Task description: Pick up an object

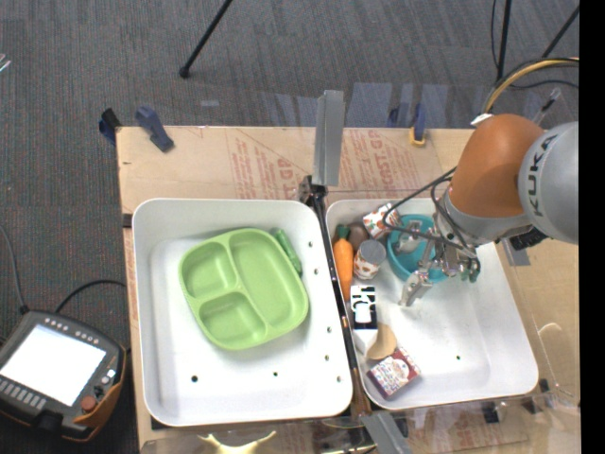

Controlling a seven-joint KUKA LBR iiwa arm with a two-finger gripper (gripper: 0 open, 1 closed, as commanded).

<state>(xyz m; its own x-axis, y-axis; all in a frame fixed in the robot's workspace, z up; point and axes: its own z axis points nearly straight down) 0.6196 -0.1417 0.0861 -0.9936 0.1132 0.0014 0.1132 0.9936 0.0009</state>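
Hovering over right bin (492, 348): fingers (427, 284), beside teal bowl (408, 250).

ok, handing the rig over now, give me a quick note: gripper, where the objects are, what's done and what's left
Gripper: low in the right white bin, beside the teal plastic bowl; can't tell whether it holds anything.
Right bin's left side: orange plastic carrot, small grey cup, black-and-white card, red printed packet.
Left white bin: green three-section plastic plate.
Done: nothing visibly lifted.
Left: grasp one object and raise it.
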